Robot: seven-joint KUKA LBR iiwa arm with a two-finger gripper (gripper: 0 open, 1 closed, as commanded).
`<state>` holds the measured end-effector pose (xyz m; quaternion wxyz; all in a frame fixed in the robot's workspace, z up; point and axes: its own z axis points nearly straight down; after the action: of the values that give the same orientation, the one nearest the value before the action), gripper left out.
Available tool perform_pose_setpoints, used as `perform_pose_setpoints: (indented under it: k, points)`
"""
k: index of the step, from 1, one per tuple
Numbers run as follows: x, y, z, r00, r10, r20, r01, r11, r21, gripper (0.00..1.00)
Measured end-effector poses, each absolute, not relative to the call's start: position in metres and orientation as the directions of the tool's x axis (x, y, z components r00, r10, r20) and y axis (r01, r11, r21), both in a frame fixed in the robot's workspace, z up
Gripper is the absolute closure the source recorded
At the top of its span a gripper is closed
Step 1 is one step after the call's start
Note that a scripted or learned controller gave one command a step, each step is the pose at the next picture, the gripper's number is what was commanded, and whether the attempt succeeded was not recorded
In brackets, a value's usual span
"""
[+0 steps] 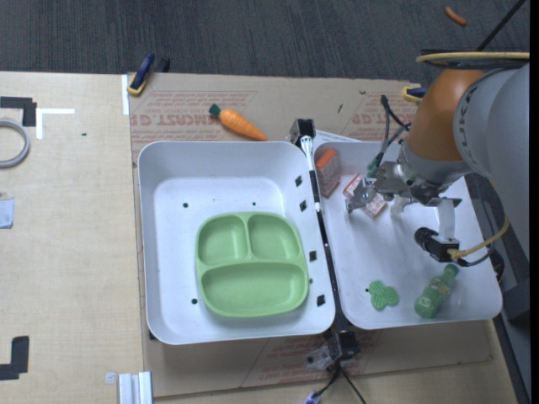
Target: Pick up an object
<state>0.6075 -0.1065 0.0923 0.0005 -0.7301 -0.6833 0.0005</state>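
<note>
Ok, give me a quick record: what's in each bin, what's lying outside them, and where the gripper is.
left bin: green divided plate
right bin: small carton, pinkish item, green clover-shaped piece, green bottle
outside bins: toy carrot, behind the left bin
gripper: low in the right bin's far left part, at the pinkish item
held object: cannot tell

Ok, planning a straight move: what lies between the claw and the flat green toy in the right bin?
Nothing: in the camera view the stretch between the claw and the flat green toy is bare white bin floor.
</note>
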Motion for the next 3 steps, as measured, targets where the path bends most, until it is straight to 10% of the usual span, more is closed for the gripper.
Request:
perform_pose_setpoints:
  k: [1, 2, 3]
  points:
    - [0.608, -0.107, 0.102, 0.068, 0.998, 0.000, 0.998, -0.068, -0.001, 1.00]
    - [0.608, -0.107, 0.102, 0.068, 0.998, -0.001, 0.998, -0.068, -0.001, 0.00]
    - [0.635, -0.040, 0.192, -0.070, 0.998, -0.001, 0.998, 0.070, 0.000, 0.00]
